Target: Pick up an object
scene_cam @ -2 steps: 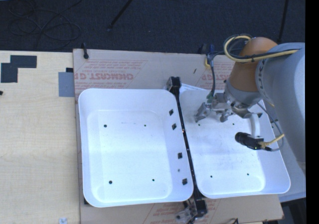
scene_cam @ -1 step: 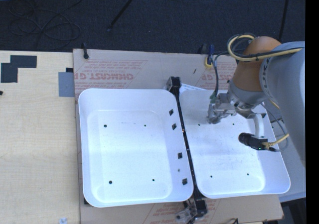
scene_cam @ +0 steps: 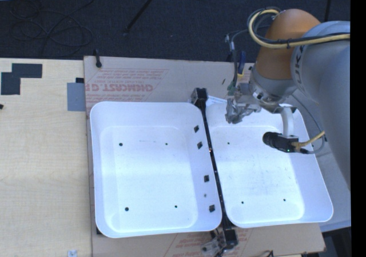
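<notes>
- Camera view showed the pincer (scene_cam: 235, 114) low over a back corner of the near bin (scene_cam: 263, 184), pointing down, close to the bin's wall.
- Whether the pincer was open or closed could not be told, nor whether it had hold of anything; it was too small and too cluttered to read.
- The object could not be placed: if one lay in that corner, the pincer hid it. The floor of the near bin around the pincer read as plain white with a few small dark dots.
- The arm (scene_cam: 289, 33) rose behind and to one side of the pincer, with its orange band uppermost.
- A black rail (scene_cam: 209, 159) ran just beside the pincer, on the side away from the arm, between the two bins.
- Beyond the rail from the pincer lay the far bin (scene_cam: 148, 176), also white with small dots.
- Past both bins, well apart from the pincer, the card (scene_cam: 131, 81) lay under them on the bench (scene_cam: 40, 164).
- Judged step: the reach down to a pick spot, with the grasp itself not yet shown.
- Judged next move: close on whatever is under the pincer, then lift straight up. With the wall and rail so near, any sideways drift risks a knock, and a lift with nothing held would call for a fresh target.
</notes>
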### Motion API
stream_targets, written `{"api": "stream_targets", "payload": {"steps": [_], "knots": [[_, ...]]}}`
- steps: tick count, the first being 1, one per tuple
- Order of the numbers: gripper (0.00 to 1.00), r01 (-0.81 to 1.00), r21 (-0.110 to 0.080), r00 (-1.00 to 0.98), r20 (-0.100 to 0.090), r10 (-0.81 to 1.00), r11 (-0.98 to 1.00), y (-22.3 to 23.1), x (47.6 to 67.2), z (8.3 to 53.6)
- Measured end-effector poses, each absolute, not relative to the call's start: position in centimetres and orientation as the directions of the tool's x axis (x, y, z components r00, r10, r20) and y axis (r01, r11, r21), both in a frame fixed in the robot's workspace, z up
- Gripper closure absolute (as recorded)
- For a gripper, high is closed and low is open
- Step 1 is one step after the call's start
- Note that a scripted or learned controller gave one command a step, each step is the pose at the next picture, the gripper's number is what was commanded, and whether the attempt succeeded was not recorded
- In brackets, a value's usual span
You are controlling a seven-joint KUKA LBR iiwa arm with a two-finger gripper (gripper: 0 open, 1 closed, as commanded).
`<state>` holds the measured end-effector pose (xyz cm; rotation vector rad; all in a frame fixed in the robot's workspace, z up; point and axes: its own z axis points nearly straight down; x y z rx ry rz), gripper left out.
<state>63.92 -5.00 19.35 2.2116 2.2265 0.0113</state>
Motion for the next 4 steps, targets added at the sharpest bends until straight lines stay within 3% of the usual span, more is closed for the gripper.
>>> {"api": "stream_targets", "payload": {"steps": [1, 2, 3, 4], "knots": [[1.00, 1.000, -0.005, -0.007, 0.004, 1.000, 0.007, 2.7, 62.9, 18.7], [1.00, 1.000, 0.003, -0.006, 0.003, 1.000, 0.006, 9.2, 64.5, 24.1], [1.00, 1.000, 0.005, -0.005, 0.002, 1.000, 0.005, 14.1, 64.5, 31.2], [1.00, 1.000, -0.004, -0.007, 0.002, 1.000, 0.007, 22.4, 64.3, 29.5]]}}
